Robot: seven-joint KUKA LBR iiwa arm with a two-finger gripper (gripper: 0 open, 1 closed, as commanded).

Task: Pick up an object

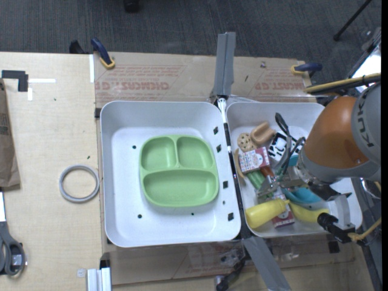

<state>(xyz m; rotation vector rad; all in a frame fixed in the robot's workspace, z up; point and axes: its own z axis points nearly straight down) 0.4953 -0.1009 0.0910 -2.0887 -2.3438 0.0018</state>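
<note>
The gripper (274, 185) is down in the right bin (315, 109), low among the clutter, with the orange band of the arm (337, 139) bulking over it from the right; whether it is open, closed or gripping anything I cannot tell, since the metal parts blur into the objects around them. The things on offer lie packed close around it: a yellow bottle-like piece (265, 213) just below, a yellow banana-shaped piece (308, 213) beside that, a blue piece (301, 194) at the wrist's edge, a red and white packet (252, 160) and a green stick (262, 176) just above left, and a small tan block (262, 132) with a dotted cookie (244, 141) further up. To do this step well, I judge the claw should settle on one item with free flanks, the yellow bottle being the likeliest, close squarely across its narrow width, and rise straight up so neighbours are not dragged along. The bin's left wall and the divider (225, 162) stand near, so sideways room is tight there; the open space is upward. The left bin (109, 162) holds a green divided plate (179, 170) with bare floor around it, and a grey ring (79, 183) lies well apart on the bench (48, 132).
</note>
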